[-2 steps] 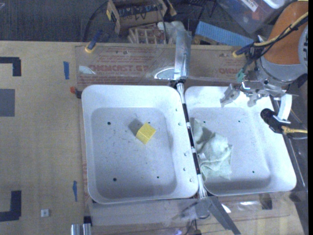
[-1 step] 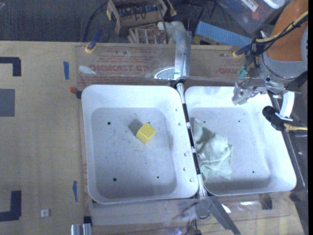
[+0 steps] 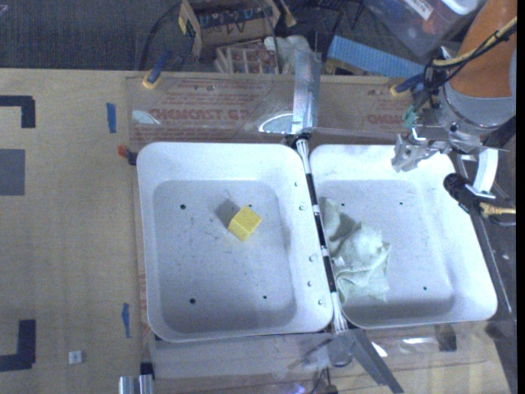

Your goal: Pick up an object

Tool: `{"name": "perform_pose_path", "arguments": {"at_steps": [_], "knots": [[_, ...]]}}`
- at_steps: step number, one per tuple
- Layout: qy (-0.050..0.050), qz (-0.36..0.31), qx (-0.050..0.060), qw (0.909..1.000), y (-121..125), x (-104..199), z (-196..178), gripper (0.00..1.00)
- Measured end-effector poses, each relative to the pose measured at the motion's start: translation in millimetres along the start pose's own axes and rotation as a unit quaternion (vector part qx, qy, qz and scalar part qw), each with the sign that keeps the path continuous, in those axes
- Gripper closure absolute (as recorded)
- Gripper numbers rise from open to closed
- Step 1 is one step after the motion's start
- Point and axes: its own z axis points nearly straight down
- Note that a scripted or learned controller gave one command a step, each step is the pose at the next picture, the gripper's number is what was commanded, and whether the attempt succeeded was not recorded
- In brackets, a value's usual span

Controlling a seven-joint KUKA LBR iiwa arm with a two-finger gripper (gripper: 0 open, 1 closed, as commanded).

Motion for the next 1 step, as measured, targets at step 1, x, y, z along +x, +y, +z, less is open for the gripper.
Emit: {"name": "perform_pose_path", "arguments": {"at_steps": [1], "knots": [[0.000,0.035,0.002,0.9994,-41.2,66.3,-146.7,1.00]]}}
